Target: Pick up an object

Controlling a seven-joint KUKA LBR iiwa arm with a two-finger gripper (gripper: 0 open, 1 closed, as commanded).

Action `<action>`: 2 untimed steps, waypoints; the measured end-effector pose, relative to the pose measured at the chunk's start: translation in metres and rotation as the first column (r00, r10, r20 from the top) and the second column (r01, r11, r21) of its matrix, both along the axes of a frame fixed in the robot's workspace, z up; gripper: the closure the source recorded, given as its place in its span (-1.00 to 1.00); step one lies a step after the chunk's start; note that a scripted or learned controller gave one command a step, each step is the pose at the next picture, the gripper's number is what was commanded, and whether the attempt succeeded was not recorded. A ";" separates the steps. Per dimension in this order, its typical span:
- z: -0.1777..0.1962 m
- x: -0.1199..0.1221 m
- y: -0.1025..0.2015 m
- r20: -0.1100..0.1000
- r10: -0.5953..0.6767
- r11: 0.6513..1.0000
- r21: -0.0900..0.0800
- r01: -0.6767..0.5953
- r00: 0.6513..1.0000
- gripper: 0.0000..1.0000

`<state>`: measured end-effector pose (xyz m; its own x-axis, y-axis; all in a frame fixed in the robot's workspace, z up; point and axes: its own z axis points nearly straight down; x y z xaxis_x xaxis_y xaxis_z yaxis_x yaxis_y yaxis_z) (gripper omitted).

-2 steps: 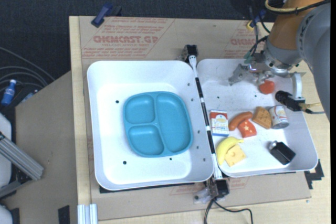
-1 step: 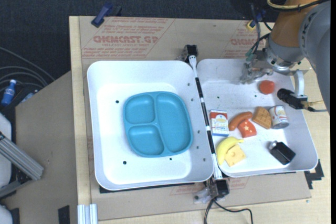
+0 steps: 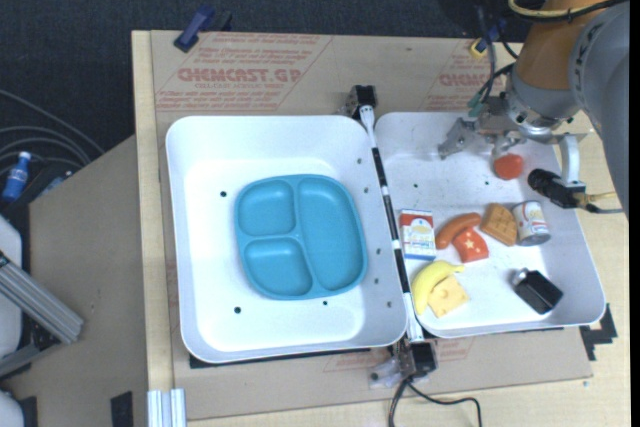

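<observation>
The arm [image 3: 590, 35] runs off the right edge, its wrist partly covering a small red object [image 3: 509, 166].

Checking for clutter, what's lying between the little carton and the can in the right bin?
In the camera view, a sausage, a strawberry-like piece and a brown piece lie between the carton and can.

- The arm [image 3: 590, 45] came in from the upper right, its grey body cut by the frame edge.
- An orange band [image 3: 560, 25] capped the wrist, which pointed down and to the left.
- The tool [image 3: 490, 137] hung low below the wrist, at the far side of the right bin.
- Cables looped over the wrist.
</observation>
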<state>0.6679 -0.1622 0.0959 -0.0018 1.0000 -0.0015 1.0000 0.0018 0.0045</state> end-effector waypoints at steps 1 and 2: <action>-0.011 -0.001 -0.010 -0.004 -0.002 1.000 0.000 0.002 1.000 -1.00; -0.011 -0.001 -0.015 -0.002 -0.002 1.000 0.000 0.002 1.000 -1.00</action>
